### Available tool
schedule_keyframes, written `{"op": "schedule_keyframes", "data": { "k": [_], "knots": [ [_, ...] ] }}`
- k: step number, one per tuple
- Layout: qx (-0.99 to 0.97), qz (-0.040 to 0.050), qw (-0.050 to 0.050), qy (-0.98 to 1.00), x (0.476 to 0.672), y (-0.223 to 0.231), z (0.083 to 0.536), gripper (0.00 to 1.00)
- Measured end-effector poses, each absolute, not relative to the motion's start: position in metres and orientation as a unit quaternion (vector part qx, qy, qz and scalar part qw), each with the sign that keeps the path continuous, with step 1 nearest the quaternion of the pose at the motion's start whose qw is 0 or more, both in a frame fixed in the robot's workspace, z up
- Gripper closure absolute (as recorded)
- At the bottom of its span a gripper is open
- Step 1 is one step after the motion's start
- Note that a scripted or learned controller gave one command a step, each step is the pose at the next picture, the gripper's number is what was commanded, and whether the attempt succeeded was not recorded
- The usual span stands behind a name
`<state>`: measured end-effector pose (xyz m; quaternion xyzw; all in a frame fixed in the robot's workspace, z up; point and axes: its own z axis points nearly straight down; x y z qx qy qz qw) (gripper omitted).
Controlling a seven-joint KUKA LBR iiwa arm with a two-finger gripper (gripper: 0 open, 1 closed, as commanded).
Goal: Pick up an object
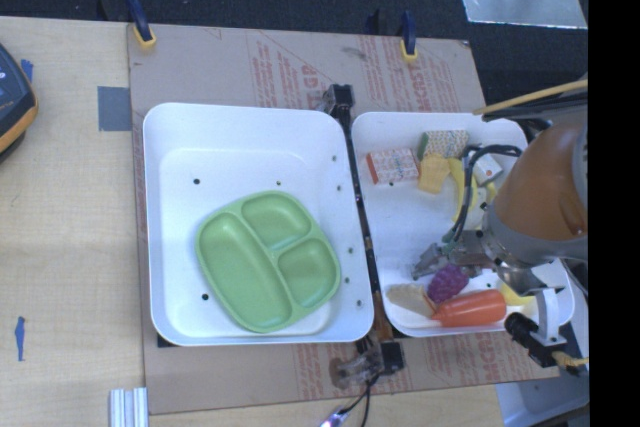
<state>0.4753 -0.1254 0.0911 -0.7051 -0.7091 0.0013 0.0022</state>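
Observation:
My gripper (443, 261) is low in the right bin (392, 215), at its front half, under the grey wrist with the orange band (540, 183). Just in front of the gripper and touching it in the view lies a purple bunch of grapes (447, 283). An orange carrot-like piece (470, 309) lies along the front wall, with a beige piece (410, 297) to its left. At the back of this bin sit a red-and-white packet (391, 165), a yellow piece (434, 174) and a pale green speckled block (444, 142). The arm hides the bin's right side.
The left bin (170, 140) holds a green divided plate (266, 260) at its front middle. A black clip (342, 99) sits between the bins at the back. Blue clamps (140, 23) hold the cardboard base. A wooden stick (530, 98) slants over the back right.

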Motion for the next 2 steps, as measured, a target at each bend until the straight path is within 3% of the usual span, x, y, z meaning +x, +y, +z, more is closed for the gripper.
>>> {"op": "schedule_keyframes", "data": {
  "k": [1, 2],
  "knots": [
    [-0.704, 0.0020, 0.003, -0.710, 0.475, -0.126, 0.101, 1.00],
    [-0.705, 0.0002, 0.001, -0.709, 0.572, -0.074, 0.192, 1.00]
  ]
}}
